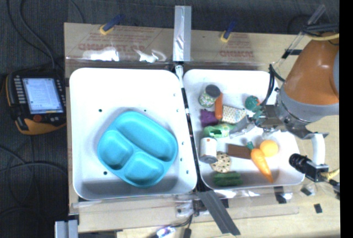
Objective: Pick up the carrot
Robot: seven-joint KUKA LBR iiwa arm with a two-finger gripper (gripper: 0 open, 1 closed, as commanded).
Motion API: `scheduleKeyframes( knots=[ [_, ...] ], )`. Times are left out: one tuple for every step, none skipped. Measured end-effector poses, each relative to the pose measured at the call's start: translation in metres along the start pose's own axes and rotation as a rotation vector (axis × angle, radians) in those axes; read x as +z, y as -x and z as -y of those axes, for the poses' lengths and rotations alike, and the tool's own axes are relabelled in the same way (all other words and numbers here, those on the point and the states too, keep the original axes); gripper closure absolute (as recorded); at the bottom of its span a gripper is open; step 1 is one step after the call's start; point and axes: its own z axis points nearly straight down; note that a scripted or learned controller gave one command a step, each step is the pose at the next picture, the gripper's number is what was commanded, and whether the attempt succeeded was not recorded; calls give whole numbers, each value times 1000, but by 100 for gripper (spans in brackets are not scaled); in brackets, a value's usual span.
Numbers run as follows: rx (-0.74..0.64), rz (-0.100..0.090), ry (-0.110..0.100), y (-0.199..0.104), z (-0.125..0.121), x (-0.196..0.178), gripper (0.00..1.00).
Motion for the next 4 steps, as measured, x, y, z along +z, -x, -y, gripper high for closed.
scheduleKeyframes(
  knots=[
    [55,1,8,37,-1,127,0],
    [230,0,1,97,2,79,0],
    [171,-9,4,98,-4,120,0],
    [172,-6,2,99,-3,112,100]
  ],
)
